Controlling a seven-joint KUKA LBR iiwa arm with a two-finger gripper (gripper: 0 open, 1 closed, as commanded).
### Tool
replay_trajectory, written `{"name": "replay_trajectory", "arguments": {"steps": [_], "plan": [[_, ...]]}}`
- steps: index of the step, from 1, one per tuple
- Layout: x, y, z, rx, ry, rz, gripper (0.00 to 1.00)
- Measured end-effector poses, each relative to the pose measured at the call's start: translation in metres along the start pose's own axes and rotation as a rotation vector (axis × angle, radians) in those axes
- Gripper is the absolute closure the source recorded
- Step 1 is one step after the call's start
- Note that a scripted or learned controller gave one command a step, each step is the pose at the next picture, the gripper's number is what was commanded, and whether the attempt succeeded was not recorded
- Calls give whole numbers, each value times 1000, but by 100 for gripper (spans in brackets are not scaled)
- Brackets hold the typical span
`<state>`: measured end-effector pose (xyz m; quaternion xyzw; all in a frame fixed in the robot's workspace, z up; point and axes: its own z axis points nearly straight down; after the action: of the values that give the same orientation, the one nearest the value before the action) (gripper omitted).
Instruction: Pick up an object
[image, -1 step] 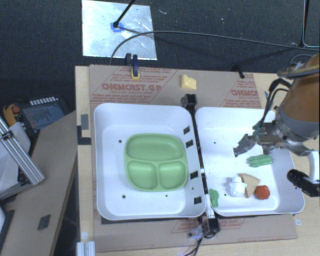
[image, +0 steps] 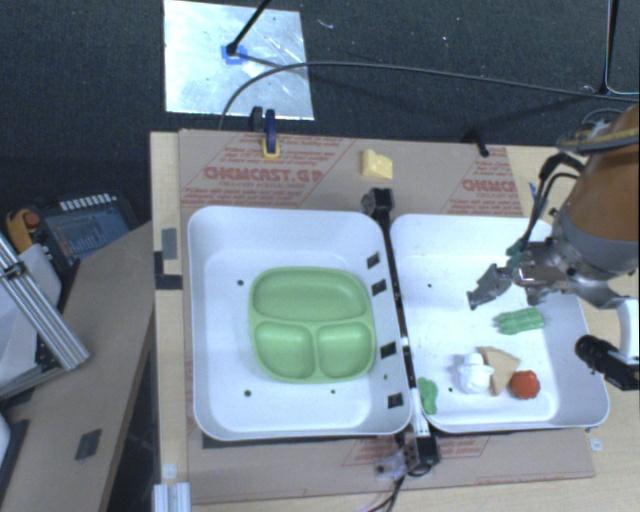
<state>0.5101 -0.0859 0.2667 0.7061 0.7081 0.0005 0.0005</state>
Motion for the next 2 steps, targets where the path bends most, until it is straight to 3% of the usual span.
{"name": "replay_trajectory", "arguments": {"steps": [2], "plan": [[3, -3, 111, 7, 2, 2, 0]]}}
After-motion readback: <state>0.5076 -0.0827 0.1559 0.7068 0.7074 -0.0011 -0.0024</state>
